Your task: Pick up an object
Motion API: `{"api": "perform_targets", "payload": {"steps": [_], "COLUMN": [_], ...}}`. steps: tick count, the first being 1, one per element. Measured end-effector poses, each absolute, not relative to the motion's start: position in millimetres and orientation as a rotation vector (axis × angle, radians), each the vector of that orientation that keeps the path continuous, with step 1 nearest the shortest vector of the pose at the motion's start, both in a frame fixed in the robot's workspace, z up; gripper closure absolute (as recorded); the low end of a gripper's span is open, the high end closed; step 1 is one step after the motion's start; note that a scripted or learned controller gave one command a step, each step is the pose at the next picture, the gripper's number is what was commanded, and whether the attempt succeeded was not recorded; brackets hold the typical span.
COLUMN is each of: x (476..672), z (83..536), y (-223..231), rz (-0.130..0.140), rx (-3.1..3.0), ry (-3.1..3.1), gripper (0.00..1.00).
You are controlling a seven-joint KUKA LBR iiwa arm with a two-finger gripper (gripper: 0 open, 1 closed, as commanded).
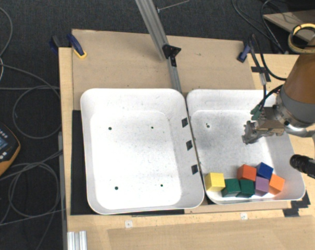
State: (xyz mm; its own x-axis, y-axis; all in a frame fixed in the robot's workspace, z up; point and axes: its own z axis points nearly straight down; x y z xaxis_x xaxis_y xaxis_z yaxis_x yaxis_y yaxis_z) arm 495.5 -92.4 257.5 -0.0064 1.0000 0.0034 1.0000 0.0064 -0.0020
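— Blocks first: where do they sit?

— All crowded along the lower edge of the right bin (219,108), in the lower right of the frame. A yellow block (215,180) is leftmost; just right of it sit two green blocks (238,187) touching each other. Behind them is an orange-red block (247,172), then a blue block (264,169) with a purple block (262,184) below it, and an orange block (276,183) at the far right.

— And the arm?

— It comes in from the right edge, orange band above the grey wrist. The gripper (249,136) hangs over the middle-right part of the same bin, above the cluster in the frame and apart from it.

— Is it holding anything?

— Nothing shows between its tips. Whether it is spread or closed, I cannot tell; the end is small and dark against the speckled floor.

— The other bin?

— The left bin (95,108) lies beside the right one, touching it along the centre divide. Both rest on the wooden bench (126,61). A grey metal bar (154,22) slants down from the top of the frame to the join between the bins. Blue clamps (76,45) grip the bench's upper corners, and black cables (22,103) loop on the dark floor at left.
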Motion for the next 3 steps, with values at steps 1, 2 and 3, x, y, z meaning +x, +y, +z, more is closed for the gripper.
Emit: {"api": "perform_targets", "payload": {"steps": [1,2,3], "x": [488.0,491.2,485.1], "z": [245,253,258], "y": [-39,13,67], "rz": [0.000,-0.004,-0.005], "rx": [-2.211,-2.212,-2.212], "ry": [-2.225,-2.229,-2.229], "gripper": [1.00,1.00,1.00]}}
